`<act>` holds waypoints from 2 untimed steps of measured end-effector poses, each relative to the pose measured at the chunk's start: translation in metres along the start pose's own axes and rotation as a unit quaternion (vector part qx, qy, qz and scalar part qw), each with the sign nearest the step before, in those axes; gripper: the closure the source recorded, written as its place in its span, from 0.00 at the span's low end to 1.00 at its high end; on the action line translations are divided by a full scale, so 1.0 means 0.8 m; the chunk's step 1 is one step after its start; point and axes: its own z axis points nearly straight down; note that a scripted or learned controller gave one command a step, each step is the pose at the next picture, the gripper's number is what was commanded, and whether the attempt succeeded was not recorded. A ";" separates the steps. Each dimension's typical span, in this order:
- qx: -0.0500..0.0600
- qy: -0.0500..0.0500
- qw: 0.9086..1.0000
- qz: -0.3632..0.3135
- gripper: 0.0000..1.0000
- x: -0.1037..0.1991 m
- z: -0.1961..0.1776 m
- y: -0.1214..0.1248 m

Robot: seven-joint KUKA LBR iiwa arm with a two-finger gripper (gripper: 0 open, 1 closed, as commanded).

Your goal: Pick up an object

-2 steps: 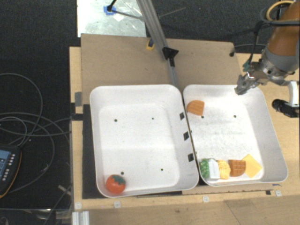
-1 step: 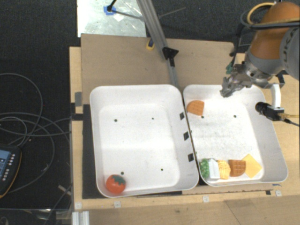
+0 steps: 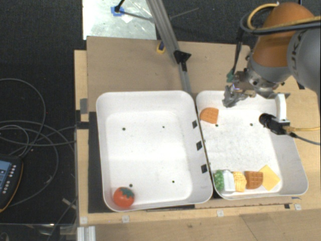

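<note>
An orange bread-like piece (image 3: 209,115) lies at the far left corner of the right bin (image 3: 251,139). My gripper (image 3: 230,100) hangs over the bin's far edge, just right of and above that piece, apart from it. Along the bin's near edge sit a green and white piece (image 3: 221,178), a yellow corn-like piece (image 3: 239,181), a brown waffle (image 3: 253,179) and a yellow cheese wedge (image 3: 270,177). A red tomato (image 3: 123,197) rests in the near left corner of the left bin (image 3: 145,149).
A grey slanted pole (image 3: 168,31) with a black clamp crosses the bench behind the bins. A black and white fitting (image 3: 276,119) with a cable sits at the right bin's right side. Cables and a handheld pendant (image 3: 7,177) lie on the floor at left.
</note>
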 end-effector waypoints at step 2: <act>0.001 0.000 1.000 0.000 1.00 0.137 0.008 -0.046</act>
